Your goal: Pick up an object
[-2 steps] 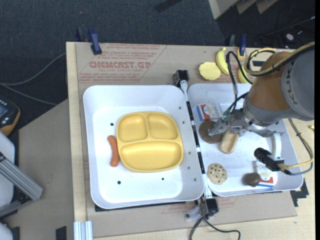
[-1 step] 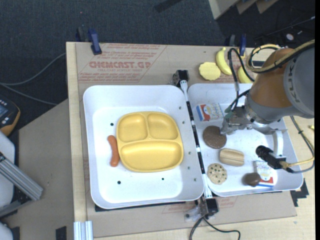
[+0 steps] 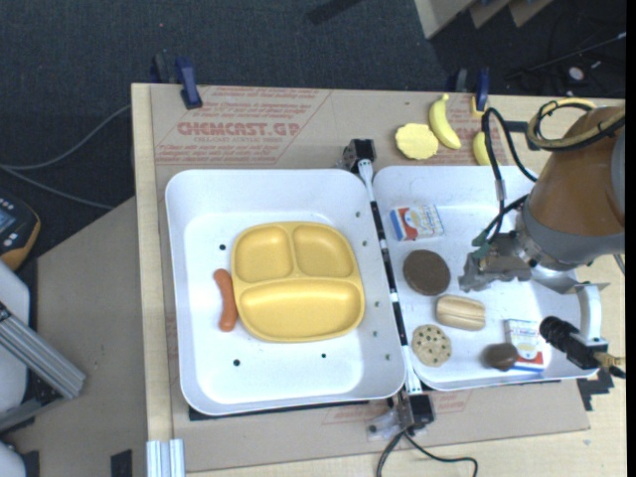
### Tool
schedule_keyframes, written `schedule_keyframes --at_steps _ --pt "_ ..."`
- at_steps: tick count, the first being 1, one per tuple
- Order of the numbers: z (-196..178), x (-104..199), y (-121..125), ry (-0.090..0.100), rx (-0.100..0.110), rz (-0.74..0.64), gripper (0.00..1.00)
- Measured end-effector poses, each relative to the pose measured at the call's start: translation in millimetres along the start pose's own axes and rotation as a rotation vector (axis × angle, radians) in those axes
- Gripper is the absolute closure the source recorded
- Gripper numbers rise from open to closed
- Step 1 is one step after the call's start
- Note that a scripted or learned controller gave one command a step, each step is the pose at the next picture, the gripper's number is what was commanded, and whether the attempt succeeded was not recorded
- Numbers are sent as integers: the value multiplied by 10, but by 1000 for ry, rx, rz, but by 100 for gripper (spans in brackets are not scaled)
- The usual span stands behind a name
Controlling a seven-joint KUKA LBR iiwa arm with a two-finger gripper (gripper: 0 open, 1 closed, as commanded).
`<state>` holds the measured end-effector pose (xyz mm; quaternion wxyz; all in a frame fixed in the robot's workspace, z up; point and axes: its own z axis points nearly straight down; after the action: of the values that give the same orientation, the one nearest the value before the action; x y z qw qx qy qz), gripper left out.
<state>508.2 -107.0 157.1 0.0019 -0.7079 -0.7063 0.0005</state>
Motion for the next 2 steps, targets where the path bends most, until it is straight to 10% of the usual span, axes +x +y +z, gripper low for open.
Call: schedule_keyframes --at_steps 1,2 --pt "29 2 24 -1 -2 -2 0" --pt "762 -125 -134 -1 2 0 0"
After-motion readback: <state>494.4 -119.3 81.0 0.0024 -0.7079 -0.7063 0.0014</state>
